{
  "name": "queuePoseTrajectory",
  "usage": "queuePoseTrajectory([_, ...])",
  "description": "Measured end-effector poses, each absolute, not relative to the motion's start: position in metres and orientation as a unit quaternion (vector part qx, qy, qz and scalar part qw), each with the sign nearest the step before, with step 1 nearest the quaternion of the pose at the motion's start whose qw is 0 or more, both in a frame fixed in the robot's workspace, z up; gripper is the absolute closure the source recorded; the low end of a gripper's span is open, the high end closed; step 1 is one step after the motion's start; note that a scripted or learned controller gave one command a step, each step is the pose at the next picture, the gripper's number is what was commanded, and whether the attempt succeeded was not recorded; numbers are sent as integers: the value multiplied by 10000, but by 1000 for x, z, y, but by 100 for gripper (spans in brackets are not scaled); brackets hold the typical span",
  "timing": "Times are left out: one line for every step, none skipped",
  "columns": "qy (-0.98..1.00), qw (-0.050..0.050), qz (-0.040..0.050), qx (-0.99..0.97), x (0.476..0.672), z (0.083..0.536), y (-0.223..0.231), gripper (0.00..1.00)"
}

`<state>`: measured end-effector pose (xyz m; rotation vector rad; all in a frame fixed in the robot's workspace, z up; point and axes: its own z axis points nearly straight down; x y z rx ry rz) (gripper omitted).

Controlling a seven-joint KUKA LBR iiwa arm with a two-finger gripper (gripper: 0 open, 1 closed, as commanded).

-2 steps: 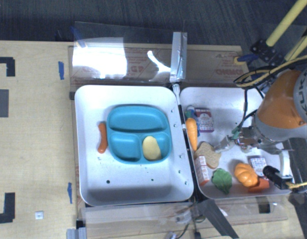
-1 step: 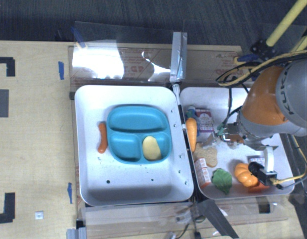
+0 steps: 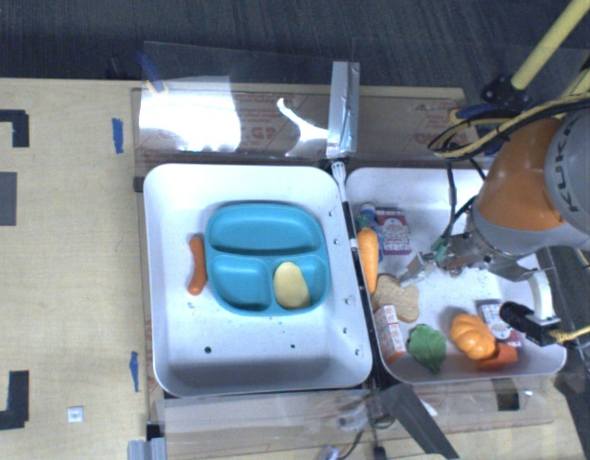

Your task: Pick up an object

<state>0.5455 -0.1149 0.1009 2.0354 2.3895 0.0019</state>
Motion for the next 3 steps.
queuePoseTrajectory([7430,22,12,6693,612,87,-106,0])
queuePoseTrajectory([7124,15,10,7018,535,88,-115,0])
queuePoseTrajectory([6857,32,16,7279,572,87,-99,0])
